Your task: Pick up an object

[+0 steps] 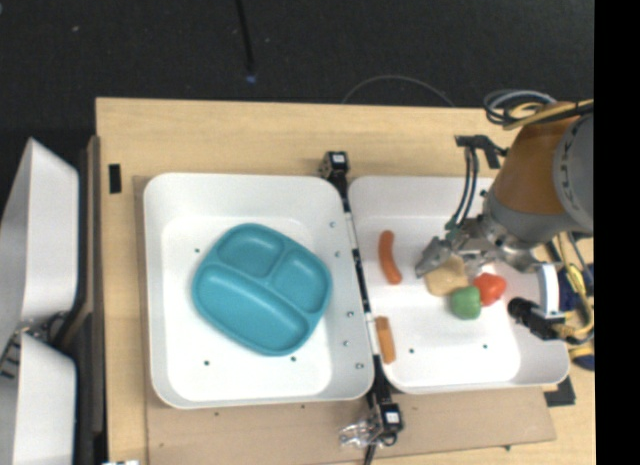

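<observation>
In the right bin [420, 368] lie an orange sausage-shaped piece [389, 257], a small orange block [384, 339] near the divider, a tan lump [447, 278], a green ball [464, 302] and a red piece [490, 288]. My gripper [447, 256] hangs low over the tan lump, right above the cluster of tan, green and red things. Nothing shows clearly between its fingers.
A teal divided plate [262, 288] fills the middle of the left bin [180, 373]. A clamp [334, 164] sits at the top of the ridge between the bins. White boxes [40, 283] stand off the bench at the left.
</observation>
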Controlling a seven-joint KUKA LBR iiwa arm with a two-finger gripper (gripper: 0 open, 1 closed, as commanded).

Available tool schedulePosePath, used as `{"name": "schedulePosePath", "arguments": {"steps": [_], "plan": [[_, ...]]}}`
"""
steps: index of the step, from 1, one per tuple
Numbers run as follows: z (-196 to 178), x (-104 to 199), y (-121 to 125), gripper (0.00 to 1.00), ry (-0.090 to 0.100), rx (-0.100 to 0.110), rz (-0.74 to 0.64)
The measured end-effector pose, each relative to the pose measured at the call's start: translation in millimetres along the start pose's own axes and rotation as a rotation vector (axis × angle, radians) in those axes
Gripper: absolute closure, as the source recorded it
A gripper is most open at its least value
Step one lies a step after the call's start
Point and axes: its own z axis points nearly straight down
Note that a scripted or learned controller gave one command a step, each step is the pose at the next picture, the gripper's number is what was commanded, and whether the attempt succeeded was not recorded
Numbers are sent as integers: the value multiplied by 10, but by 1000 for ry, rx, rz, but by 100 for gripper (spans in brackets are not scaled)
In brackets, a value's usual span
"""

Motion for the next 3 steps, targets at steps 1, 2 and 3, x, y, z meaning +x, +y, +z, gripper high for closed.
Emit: {"name": "schedulePosePath", "arguments": {"steps": [1, 2, 3], "plan": [[-136, -3, 19, 100, 1, -7, 3], [-591, 53, 24, 100, 2, -8, -8], [-1162, -43, -18, 100, 0, -10, -4]]}}
